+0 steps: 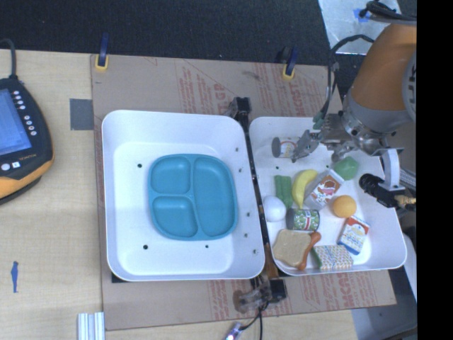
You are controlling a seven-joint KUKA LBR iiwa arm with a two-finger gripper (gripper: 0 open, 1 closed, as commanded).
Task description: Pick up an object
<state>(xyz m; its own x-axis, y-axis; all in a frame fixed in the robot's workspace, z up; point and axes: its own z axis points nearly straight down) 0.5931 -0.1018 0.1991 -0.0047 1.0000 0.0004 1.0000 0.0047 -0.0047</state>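
Camera view: approach step, gripper [306,146] w/ jaw state unclear over right bin [396,250] at 12 o'clock; next, descend onto banana [304,185].

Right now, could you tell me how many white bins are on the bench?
2. The left bin holds a blue divided plate. The right bin holds the small food items, with the gripper above its far end.
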